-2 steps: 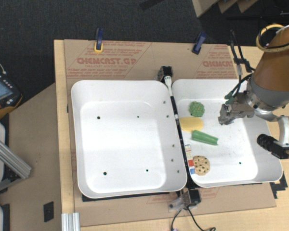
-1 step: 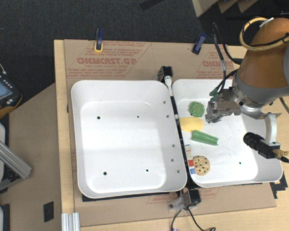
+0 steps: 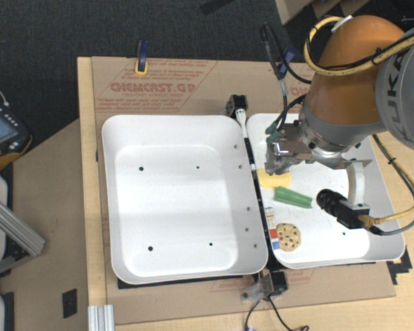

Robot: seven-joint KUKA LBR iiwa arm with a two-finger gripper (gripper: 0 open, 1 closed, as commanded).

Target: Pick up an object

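Green stick (image 3: 292,198) just beside yellow block (image 3: 274,179), cookie (image 3: 288,236) near; hand (image 3: 279,163) right above yellow block, grip state unclear.

- Two shallow white plastic bins (image 3: 172,198), smooth, faintly glossy.
- Brown cardboard sheet (image 3: 159,81) on the worktop, matt.
- Orange arm band (image 3: 352,61), glossy.

Yellow object (image 3: 274,179) partly under the tool (image 3: 279,163); arm (image 3: 362,81) cropped at right.
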